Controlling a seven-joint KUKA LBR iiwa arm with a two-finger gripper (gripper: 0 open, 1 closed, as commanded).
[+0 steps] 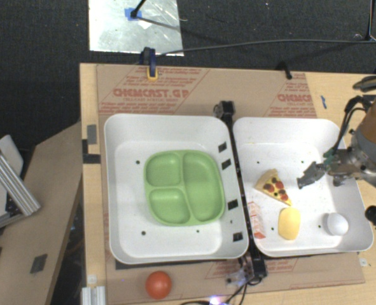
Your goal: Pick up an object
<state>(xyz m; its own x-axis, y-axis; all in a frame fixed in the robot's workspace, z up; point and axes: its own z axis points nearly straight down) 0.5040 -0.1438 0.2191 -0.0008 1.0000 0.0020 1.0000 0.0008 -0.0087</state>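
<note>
In the right bin (289, 135) lie a pizza slice toy (273, 187), a yellow lemon-like piece (289, 223) in front of it, and a white round object (334, 223) at the front right. My gripper (310, 176) hangs over the right bin's middle, just right of the pizza slice, coming in from the right edge. Nothing shows between its fingers.
The left bin (127, 138) holds a green divided plate (184, 187). A red ball (158, 284) rests on the cardboard in front of the left bin. Black clips line the seam between the bins (229, 164). A metal rail (6, 176) sits at the far left.
</note>
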